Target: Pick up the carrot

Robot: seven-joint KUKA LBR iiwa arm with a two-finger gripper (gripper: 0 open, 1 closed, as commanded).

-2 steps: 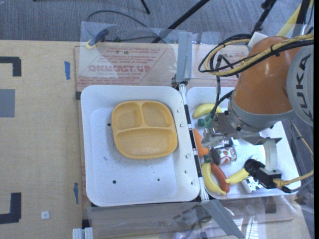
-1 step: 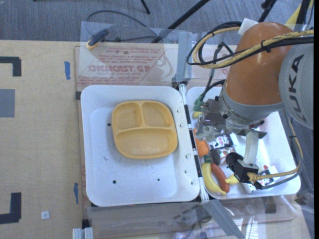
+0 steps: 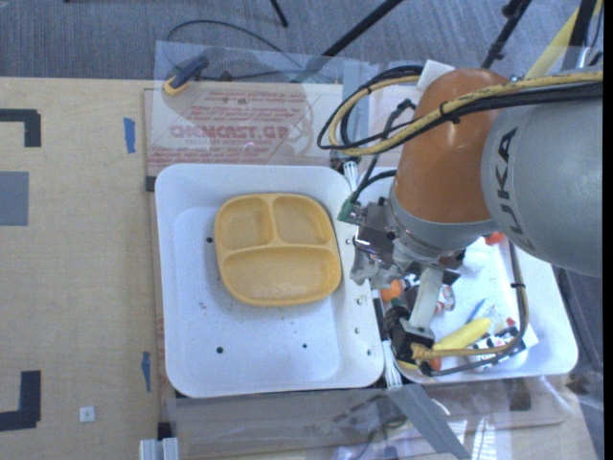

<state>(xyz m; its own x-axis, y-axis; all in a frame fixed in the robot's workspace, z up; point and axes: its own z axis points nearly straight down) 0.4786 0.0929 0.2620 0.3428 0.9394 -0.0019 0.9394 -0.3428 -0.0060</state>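
The grey arm with its orange band covers most of the right bin (image 3: 551, 348). My gripper (image 3: 391, 287) is down at that bin's left edge, close to the wall between the two bins. A small orange piece (image 3: 387, 294) shows right beside the gripper; it looks like part of the carrot, and the rest of it is hidden under the wrist. Whether the orange piece is held or merely next to the gripper cannot be made out.
The left bin (image 3: 192, 353) holds a yellow divided plate (image 3: 278, 249) in its upper half. In the right bin lie a yellow banana-like item (image 3: 466, 333), a thin blue item (image 3: 476, 310) and a red bit (image 3: 494, 241).
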